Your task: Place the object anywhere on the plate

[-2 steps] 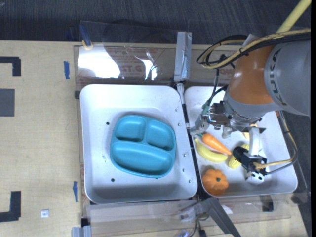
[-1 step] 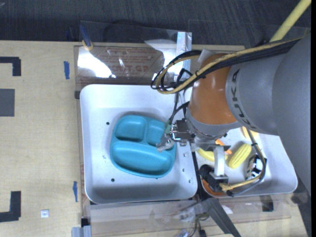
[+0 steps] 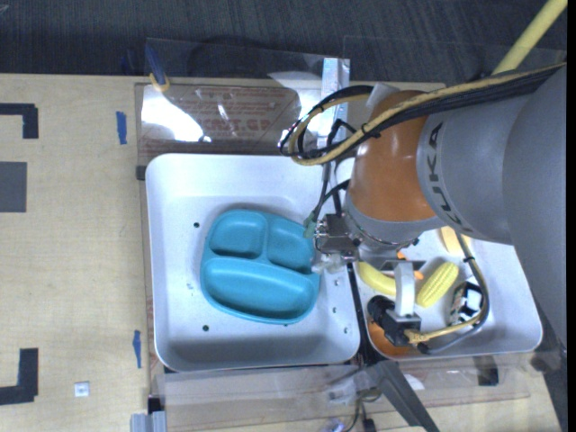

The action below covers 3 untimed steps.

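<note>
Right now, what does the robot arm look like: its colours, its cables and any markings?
The arm is thick, rounded and grey, with an orange band above the wrist. Dark lettering runs along the grey link. Black and yellow cables loop around the wrist, and a yellow hose leads off behind.

Counts on your bench

You have two white bins: the left bin [image 3: 171, 322] and the right bin [image 3: 517, 327]. You have one blue plate [image 3: 256, 268] with three compartments. One arm [image 3: 468, 169] reaches in. In the right bin you can count at least three items: banana [image 3: 378, 279], corn [image 3: 438, 280], and an orange piece [image 3: 389, 338].
</note>
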Motion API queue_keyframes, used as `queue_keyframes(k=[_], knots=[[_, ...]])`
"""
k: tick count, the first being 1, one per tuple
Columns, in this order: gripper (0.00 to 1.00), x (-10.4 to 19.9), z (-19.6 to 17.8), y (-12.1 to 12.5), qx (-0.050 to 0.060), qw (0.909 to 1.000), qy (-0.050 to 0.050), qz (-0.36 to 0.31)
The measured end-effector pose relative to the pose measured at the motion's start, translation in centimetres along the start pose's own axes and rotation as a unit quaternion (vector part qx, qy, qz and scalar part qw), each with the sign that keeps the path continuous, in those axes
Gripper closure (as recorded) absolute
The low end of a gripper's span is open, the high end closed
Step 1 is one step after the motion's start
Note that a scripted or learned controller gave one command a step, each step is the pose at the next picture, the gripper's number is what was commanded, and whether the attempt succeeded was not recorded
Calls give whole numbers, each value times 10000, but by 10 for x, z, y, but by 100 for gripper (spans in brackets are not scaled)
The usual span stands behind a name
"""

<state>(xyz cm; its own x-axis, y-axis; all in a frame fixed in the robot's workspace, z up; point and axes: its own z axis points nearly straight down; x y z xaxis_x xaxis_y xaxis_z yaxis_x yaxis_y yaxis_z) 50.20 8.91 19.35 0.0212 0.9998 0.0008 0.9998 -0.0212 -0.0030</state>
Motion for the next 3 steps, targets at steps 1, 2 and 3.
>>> queue_keyframes(k=[1,2,3], knots=[[100,48,-74,71,-29,9986,1,536],[100,48,-83,71,-25,9986,-12,524],[100,50,-93,72,-32,9987,-17,507]])
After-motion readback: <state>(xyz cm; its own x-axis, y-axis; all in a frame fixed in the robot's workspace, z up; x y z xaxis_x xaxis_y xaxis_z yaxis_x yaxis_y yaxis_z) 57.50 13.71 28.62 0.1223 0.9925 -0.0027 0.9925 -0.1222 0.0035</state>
